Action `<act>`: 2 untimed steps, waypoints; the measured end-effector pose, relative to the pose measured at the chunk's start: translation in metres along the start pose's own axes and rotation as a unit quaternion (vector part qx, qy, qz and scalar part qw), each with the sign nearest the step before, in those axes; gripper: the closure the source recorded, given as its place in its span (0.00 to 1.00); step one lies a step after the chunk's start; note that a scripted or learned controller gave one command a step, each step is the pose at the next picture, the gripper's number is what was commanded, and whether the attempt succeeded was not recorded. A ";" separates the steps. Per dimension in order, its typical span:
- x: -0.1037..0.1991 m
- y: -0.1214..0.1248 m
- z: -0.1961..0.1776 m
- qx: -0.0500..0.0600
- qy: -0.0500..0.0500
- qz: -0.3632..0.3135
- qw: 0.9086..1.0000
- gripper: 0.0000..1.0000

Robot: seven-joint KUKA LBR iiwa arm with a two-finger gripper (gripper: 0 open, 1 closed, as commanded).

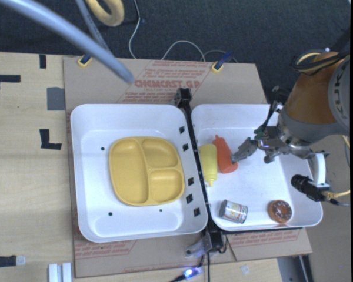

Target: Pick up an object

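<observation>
The carrot (pixel 224 156) lay in the right bin (pixel 294 221), against the banana (pixel 209 163) (likely the target). The gripper (pixel 245 151) hovered just right of it; whether it was parted, I cannot tell.

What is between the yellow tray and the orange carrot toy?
In the camera view, the black divider where the two bins meet and a yellow corn-like toy lie between the yellow tray and the orange carrot toy.

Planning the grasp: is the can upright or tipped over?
Tipped over. The can lies on its side in the right bin, round end showing.
</observation>
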State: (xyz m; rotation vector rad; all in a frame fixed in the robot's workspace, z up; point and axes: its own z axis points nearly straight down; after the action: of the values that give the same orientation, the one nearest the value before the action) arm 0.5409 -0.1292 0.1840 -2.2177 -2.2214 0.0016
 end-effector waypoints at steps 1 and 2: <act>-0.001 0.003 0.045 0.002 0.000 0.000 1.000 0.00; -0.001 0.002 0.098 0.000 -0.002 0.001 1.000 0.00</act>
State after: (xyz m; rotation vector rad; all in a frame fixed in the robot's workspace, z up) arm 0.5431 -0.1299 0.0864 -2.2204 -2.2212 0.0060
